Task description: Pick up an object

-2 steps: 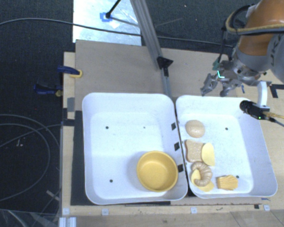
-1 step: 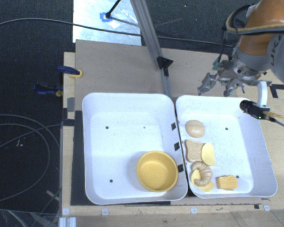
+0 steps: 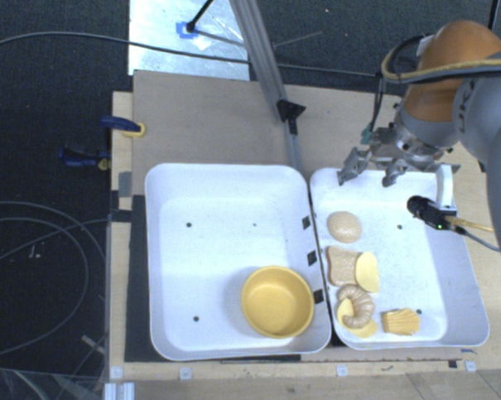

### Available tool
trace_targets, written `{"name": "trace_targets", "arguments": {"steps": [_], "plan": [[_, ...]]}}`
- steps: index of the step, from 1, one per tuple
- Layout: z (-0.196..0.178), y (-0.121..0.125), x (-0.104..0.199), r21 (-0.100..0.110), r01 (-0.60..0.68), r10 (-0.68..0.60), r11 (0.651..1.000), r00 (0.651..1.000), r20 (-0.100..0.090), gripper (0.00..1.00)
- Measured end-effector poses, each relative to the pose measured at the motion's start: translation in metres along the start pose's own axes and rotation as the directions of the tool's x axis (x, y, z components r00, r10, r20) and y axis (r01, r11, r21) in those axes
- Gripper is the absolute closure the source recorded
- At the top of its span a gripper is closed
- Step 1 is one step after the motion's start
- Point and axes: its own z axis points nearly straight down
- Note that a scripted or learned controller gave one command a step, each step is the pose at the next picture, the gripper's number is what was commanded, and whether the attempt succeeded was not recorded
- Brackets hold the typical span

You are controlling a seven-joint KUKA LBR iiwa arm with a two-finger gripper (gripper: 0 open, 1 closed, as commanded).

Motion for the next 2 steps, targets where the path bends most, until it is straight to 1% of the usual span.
{"name": "trace_targets", "arguments": {"steps": [1,2], "plan": [[0.049,-0.008,-0.005,0.001,-0.001,0.001,1.000,1.000,0.000,0.00],[0.100,-0.008,-0.005,0.000,-0.002,0.002,1.000,1.000,0.000,0.00]]}}
